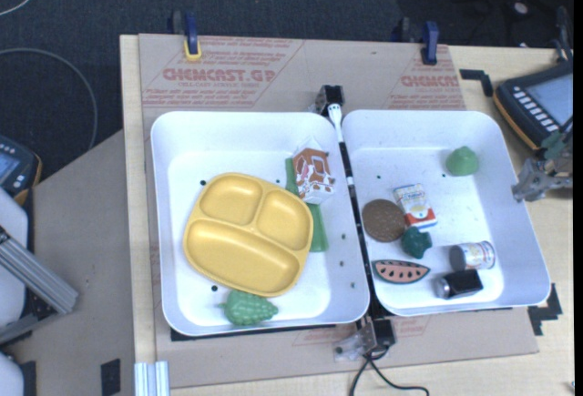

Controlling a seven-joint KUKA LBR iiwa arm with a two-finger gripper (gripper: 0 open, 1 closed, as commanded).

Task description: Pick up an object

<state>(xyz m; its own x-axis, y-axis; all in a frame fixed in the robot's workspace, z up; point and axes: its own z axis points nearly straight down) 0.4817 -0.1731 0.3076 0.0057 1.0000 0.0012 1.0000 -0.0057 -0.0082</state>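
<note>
Board (273, 76): brown sheet with red print, covers the bench top, held by two blue clamps (189, 32) at the far edge.

Left bin (168, 203): white and shallow, touching the right bin (510, 221) along a black centre seam.

Plate (246, 235): yellow, three compartments, lies tilted across the middle of the left bin. Largest loose item in view.

Tablet (537, 103): dark screen in a yellow frame, on the bench beyond the right bin's far right corner.

Gripper (537, 177): grey metal, just past the right bin's right rim, off to the side of the contents. Too small and blurred to tell whether it is open or closed. Nothing seen in its hold.

Green strip (316, 223): partly under the plate's right edge.

Carton (312, 174): brown and white, beside the plate's far right corner, close to the seam.

Leafy toy (248, 308): green, at the left bin's near wall, just beside the plate.

Right bin contents, all lying on the floor:
- Watermelon slice (401, 272): near left.
- Brown disc (383, 219): left of centre.
- Packet (415, 205): white and red, touching the disc's right side.
- Green ball (462, 161): alone at the far right.
- Can (474, 255): silver, on its side.
- Black block (460, 283): just in front of the can.
- Dark green piece (416, 243): between the packet and the slice.
</note>
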